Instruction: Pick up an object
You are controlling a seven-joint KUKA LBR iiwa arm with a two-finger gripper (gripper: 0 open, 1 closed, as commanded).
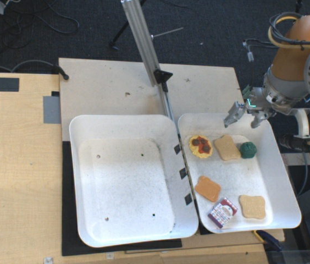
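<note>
The left bin (125,180) lies bare, so the step in hand is the approach over the right bin (287,202), where all the candidate objects sit. The arm (292,54) reaches in from the right and its gripper (246,116) hangs above the bin's far rim, fingers spread apart with nothing between them. No object is chosen yet, as far as I can judge; the nearest ones are the tan bread slice (227,147) and the dark green round piece (248,149), which touch or nearly touch one another just below the gripper. The small pizza with red topping (200,146) lies beside the bread towards the bin's divider side; the orange wedge (208,188) sits near the middle, and a second toast slice (252,207) and a red and white packet (222,213) lie at the near end. The next move calls for a descent onto one piece, with the fingers straddling it clear of its neighbour. The packet seems to carry printing, but it is too small to read.
</note>
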